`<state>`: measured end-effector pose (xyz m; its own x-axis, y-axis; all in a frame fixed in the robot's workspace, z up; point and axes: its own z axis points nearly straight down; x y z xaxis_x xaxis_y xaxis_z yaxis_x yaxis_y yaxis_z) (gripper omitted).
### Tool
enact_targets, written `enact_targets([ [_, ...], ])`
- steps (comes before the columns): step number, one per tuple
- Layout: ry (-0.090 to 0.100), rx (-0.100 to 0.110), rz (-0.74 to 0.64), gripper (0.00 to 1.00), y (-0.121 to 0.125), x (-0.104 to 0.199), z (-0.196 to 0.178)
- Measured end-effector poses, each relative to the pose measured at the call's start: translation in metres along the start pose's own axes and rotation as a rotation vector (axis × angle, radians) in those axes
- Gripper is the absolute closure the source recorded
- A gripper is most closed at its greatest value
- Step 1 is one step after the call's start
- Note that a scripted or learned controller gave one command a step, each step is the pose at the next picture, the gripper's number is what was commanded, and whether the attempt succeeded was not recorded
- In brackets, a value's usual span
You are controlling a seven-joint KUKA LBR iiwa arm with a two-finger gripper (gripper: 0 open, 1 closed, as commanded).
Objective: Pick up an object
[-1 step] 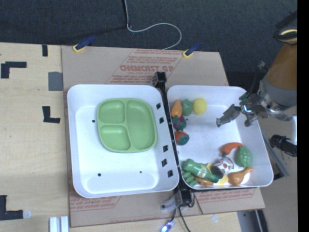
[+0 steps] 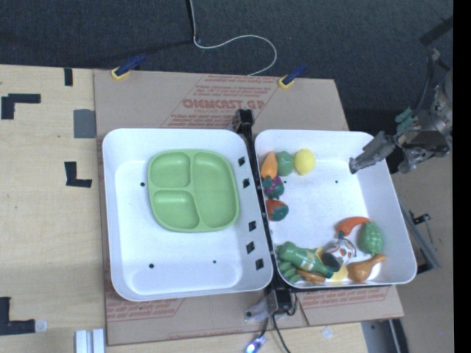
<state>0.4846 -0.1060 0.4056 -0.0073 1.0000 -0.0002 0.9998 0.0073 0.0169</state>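
- Counter (image 2: 44, 219): carries a cardboard sheet (image 2: 221, 101) on which two shallow white bins stand side by side, joined along the middle by black clips.
- Left bin (image 2: 125, 271): holds a green divided plate (image 2: 194, 190), lying flat near its centre. The plate is wide, rigid and low; its rim offers no easy pinch from above, so it is judged a poor candidate.
- Right bin (image 2: 331, 197): holds the small toy food items.
  - Along its left wall: an orange carrot-like piece (image 2: 268, 163), a dark green-and-purple piece (image 2: 274, 187) and a red-and-green piece (image 2: 277, 210), close together in a column.
  - Just beside the carrot piece: a yellow lemon-like toy (image 2: 305, 161). It stands free on three sides. It appears light, hard-shelled and smooth, so it may roll or slip; take hold across its widest part, with the fingers straddling its middle.
  - At the front wall: a heap of toys touching one another, including a green pepper-like piece (image 2: 297, 256), an orange-brown piece (image 2: 360, 269) and a green leafy piece (image 2: 372, 237). Crowding makes a clean grip here doubtful.
- Tool (image 2: 366, 157): hangs over the right bin's far right corner, well apart from every toy. It pinches nothing; whether its fingers are spread or pressed together cannot be told from this view.
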Motion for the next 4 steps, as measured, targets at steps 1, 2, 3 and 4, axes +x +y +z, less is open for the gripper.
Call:
enact_targets([
  [1, -0.001, 0.018, 0.004, 1.00, 0.000, -0.002, 0.000],
  [2, 0.002, 0.001, -0.005, 1.00, 0.003, 0.095, -0.137],
  [3, 0.001, 0.018, 0.001, 1.00, 0.002, 0.140, -0.129],
  [4, 0.000, 0.018, 0.001, 1.00, 0.003, 0.183, -0.129],
])
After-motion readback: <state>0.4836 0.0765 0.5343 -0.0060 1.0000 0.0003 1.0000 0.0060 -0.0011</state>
